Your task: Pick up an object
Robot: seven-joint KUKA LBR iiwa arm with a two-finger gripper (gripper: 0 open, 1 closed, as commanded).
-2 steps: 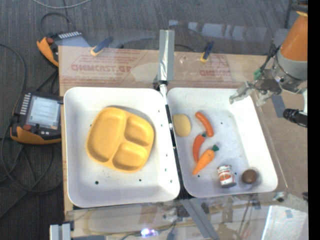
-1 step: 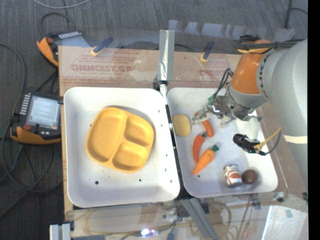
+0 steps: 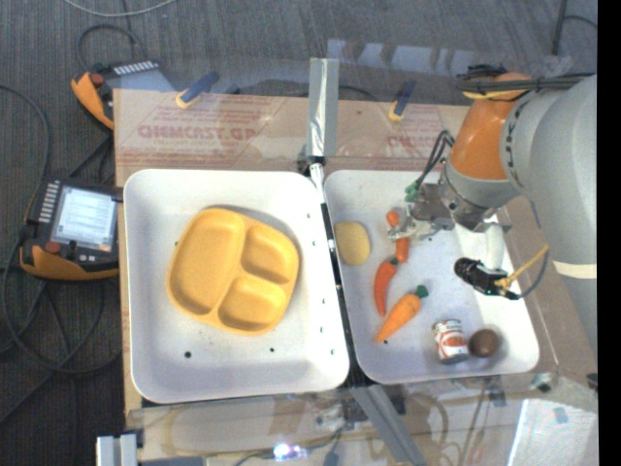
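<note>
Fixed above the tabletop (image 3: 223,129), aimed down at a slant, far edge lying toward 12 o'clock. Set at middling range: takes in both white bins whole, left bin (image 3: 146,289) at 9 o'clock, right bin (image 3: 446,294) at 3 o'clock, plus carpeted floor (image 3: 291,8) along 12 and 9 o'clock. Catches the arm (image 3: 563,163) entering from 3 o'clock, cut off by the frame edge.

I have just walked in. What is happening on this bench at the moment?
The grey robot arm with an orange band reaches into the right white bin. Its gripper sits low near the far side, beside a small orange piece; whether it holds anything is unclear. Also there: a pale yellow oval lump, a plain orange carrot, an orange carrot with a green top, a small red-and-white can and a brown ball. The left white bin holds a yellow divided tray.
</note>
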